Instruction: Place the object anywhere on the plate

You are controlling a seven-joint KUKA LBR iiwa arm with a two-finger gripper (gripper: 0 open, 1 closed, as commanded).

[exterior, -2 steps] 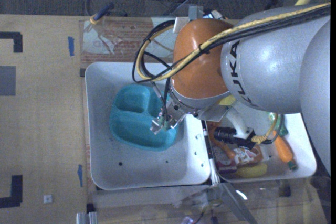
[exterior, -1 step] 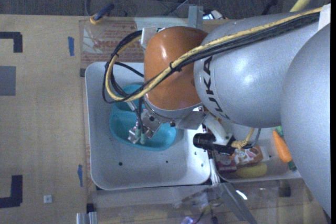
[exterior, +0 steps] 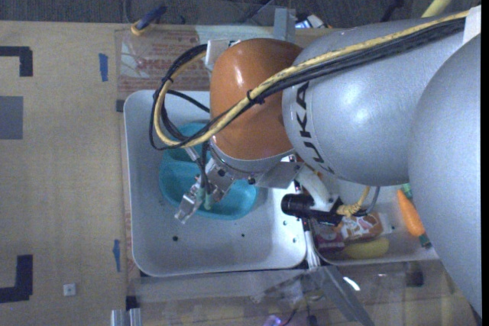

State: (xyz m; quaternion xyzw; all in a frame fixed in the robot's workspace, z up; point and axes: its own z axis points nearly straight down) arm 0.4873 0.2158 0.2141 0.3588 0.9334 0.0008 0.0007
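The jaws (exterior: pixel 200 198) hover over the blue plate (exterior: pixel 243 202) in the left bin (exterior: pixel 145 187), seemingly pinching a small green object (exterior: pixel 207 199) (hard to confirm at this size), so releasing it onto the plate apparently remains.

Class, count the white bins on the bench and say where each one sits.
2. The left bin holds the blue plate, under the hand. The right bin sits beside it, mostly hidden by the arm.
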